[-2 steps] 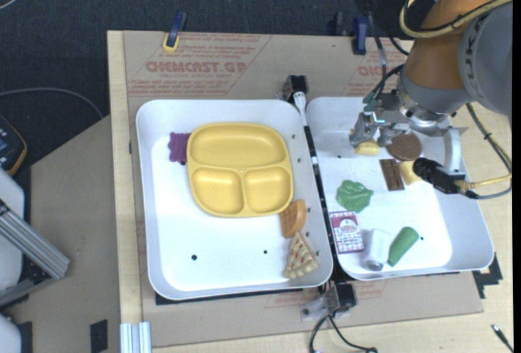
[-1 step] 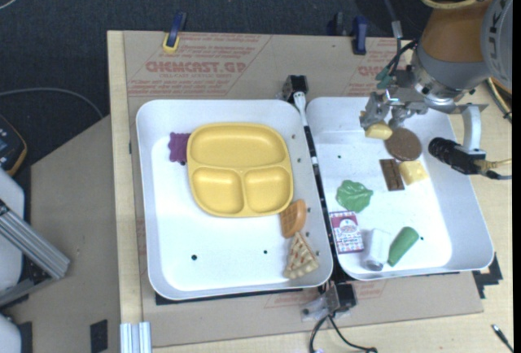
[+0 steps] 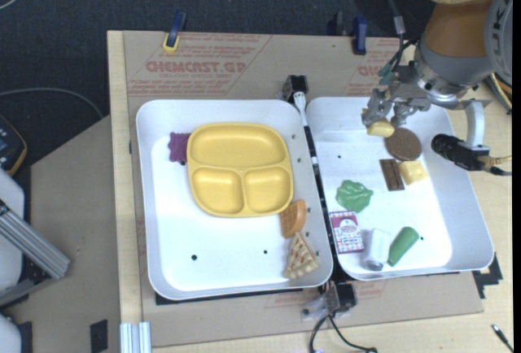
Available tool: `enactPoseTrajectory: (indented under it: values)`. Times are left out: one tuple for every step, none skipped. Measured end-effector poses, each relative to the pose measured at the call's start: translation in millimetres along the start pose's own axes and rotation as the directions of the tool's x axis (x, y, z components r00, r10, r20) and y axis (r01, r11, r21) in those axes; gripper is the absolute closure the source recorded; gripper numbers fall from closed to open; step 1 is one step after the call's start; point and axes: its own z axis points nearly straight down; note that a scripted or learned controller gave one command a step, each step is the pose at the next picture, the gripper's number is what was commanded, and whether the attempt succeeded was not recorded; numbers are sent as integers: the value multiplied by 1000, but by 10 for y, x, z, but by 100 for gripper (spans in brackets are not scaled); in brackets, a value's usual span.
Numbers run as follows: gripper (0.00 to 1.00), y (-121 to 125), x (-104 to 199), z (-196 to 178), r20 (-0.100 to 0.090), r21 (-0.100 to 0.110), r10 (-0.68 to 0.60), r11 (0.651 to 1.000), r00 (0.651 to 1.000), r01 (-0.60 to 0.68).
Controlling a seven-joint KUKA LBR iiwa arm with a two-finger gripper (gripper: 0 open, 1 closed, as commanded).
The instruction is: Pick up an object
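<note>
At the upper right of the frame, the gripper (image 3: pixel 383 117) hangs over the right bin (image 3: pixel 464 213), pinching a small pale yellow piece (image 3: pixel 380 129). To do well, lift straight up, clear of the brown disc (image 3: pixel 403 145) just beside.

Two white bins, the left bin (image 3: pixel 163 262) and the right bin (image 3: pixel 464 237), are set on a tan board (image 3: pixel 244 58) printed with red lettering. A yellow divided plate (image 3: pixel 240 168) and a purple piece (image 3: pixel 177 146) are seen in the left bin, along with an orange-brown pastry (image 3: pixel 293 218) and a tan waffle wedge (image 3: pixel 301 256). In the right bin are seen a green leafy piece (image 3: pixel 354 195), a green pepper (image 3: pixel 403 246), a white cup (image 3: pixel 377 249), a red and white carton (image 3: pixel 347 231), a brown disc (image 3: pixel 403 145), a brown bar (image 3: pixel 391 174), a pale yellow block (image 3: pixel 413 172) and a pale yellow lump (image 3: pixel 380 129). The arm (image 3: pixel 468 26) is grey and orange.
</note>
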Motion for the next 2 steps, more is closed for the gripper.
enactPoseTrajectory:
  values:
    - [100,-98,532,80,-3,8,-4,1000,1000,4]
    - [100,-16,1080,-24,-3,1,-5,1000,1000,5]
